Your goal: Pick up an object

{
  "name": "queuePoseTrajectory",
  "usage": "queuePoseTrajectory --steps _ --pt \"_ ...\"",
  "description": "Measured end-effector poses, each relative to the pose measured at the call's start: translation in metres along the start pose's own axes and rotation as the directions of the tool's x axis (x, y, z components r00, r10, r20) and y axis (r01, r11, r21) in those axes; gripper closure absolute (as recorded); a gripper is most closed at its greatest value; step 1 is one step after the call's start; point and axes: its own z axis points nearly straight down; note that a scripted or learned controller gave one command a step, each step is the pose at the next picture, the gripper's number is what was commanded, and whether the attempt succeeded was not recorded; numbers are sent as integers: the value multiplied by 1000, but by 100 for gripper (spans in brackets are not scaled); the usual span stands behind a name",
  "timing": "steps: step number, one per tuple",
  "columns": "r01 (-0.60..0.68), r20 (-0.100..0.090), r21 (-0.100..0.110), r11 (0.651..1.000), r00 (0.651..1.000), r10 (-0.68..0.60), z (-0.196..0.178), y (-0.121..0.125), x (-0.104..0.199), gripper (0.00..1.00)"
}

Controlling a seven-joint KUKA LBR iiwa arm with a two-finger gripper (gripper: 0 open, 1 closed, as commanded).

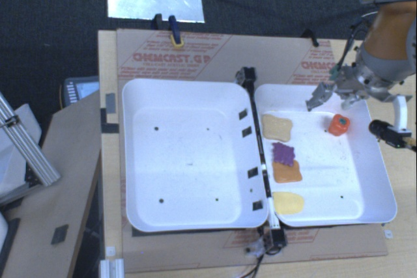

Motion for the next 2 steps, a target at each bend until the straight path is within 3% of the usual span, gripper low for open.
queuePoseTrajectory --steps 1,2 --pt "2 9 -22 1000 1000 -1 -194 44 -50 0" --pt "-4 8 -17 1000 1000 4 -332 -16 -71 0"
